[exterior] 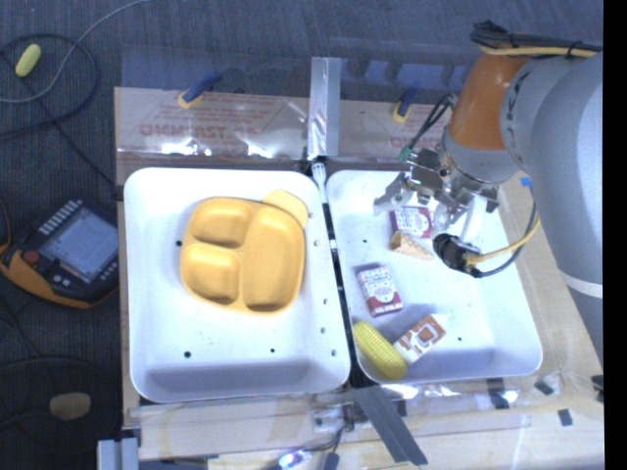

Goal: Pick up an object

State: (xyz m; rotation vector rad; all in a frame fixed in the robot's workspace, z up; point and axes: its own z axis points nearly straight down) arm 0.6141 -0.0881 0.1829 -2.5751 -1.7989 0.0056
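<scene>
Yellow divided tray (pixel 243 253) in white left bin (pixel 157 360); yellow corn cob (pixel 378 350) at 6 o'clock of white right bin (pixel 509 346); red-and-white packet (pixel 378 290) centre; orange wrist band (pixel 483 106).

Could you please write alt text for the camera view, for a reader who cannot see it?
The robot's hand hangs low over the right bin, above a small red-and-white packet. Nearer the front lie another red packet, a yellow corn cob and a brown carton. The left bin holds a yellow compartment tray.

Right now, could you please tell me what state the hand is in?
Hand: low in the right bin, over a small red-and-white packet; whether it grips it cannot be told.
</scene>
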